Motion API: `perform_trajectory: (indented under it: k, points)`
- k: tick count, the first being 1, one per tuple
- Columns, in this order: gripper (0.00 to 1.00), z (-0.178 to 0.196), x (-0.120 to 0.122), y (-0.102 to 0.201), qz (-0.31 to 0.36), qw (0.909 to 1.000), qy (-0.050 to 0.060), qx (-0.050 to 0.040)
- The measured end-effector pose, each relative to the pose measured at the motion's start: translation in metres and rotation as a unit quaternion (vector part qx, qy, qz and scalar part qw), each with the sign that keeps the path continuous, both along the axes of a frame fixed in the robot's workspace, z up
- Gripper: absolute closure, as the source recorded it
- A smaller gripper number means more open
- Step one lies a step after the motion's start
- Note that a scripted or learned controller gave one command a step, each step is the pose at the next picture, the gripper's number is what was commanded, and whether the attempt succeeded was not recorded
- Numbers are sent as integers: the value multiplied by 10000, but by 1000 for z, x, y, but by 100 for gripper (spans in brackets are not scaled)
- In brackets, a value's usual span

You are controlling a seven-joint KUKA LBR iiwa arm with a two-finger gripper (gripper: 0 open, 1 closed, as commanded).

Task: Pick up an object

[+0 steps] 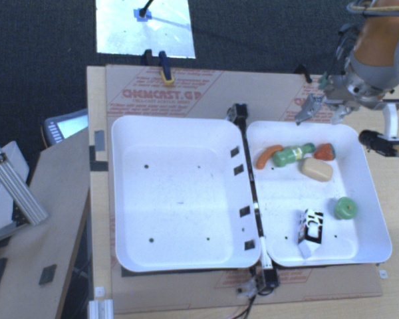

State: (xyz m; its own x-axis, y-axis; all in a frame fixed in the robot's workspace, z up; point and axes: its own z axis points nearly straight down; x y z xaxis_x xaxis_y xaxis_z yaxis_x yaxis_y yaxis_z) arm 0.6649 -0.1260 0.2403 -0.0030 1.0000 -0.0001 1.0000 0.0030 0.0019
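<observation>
Claw (pixel 310 108) hangs over far edge of right bin (pixel 372 244), above rim; can't tell its state from my feed. Nothing between it that I can see. Right bin holds: orange carrot-like piece (pixel 268 155) touching green bottle (pixel 293 154), red piece (pixel 324 151), beige block (pixel 317 169) near far edge; green round thing (pixel 346 208) by right wall; black-white packet (pixel 311 227) toward near edge.
</observation>
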Motion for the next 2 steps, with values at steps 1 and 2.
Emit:
perform_trajectory:
  k: [1,2]
  points:
    - [100,12,1,0,15,10000,-21,0]
    - [100,85,6,93,56,10000,-47,18]
